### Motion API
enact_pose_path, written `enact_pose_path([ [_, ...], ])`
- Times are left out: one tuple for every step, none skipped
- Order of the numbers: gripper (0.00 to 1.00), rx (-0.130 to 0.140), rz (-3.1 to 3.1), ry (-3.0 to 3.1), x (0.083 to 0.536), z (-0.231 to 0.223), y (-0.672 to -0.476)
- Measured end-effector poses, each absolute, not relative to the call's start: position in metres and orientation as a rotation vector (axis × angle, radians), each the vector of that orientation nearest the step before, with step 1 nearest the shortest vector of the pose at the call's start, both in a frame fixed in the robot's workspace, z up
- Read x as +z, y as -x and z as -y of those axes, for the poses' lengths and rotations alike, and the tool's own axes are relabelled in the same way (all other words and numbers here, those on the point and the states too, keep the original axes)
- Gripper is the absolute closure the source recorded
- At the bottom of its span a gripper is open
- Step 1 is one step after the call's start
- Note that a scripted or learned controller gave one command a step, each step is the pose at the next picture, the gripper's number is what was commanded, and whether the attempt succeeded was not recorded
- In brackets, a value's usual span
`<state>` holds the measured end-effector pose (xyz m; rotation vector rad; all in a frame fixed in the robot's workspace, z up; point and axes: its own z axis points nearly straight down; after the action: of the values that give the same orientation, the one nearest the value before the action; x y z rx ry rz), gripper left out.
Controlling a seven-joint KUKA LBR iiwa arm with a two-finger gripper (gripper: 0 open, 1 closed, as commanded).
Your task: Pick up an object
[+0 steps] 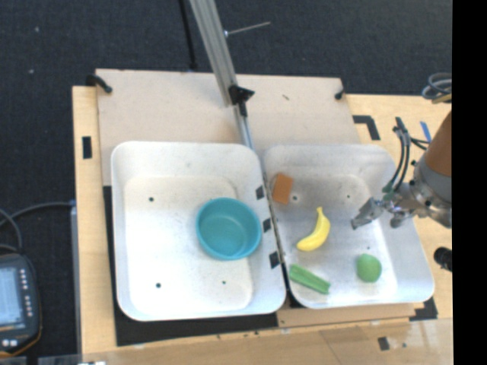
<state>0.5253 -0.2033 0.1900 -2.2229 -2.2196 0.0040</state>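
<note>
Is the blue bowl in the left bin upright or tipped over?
Upright. The blue bowl shows its round open mouth and inner floor to the camera and sits flat in the left bin, near the divider.

A slanted metal rail [217, 44] runs down from the top toward the seam between the bins, standing over the pale wooden tabletop [91, 204]. Dark carpet [76, 21] surrounds it, and a handheld screen pendant [15, 299] sits at far left

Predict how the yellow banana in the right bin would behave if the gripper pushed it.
The banana is curved, so it would probably pivot or spin, not roll. It looks smooth, likely slippery. It lies apart from its neighbours.
</note>
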Motion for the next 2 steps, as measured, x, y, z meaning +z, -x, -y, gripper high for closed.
enact_pose_path([
  [0.0, 0.006, 2.219, 2.222, 0.133, 0.21, -0.532],
  [1.0, -0.004, 2.219, 2.232, 0.148, 0.211, -0.534],
])
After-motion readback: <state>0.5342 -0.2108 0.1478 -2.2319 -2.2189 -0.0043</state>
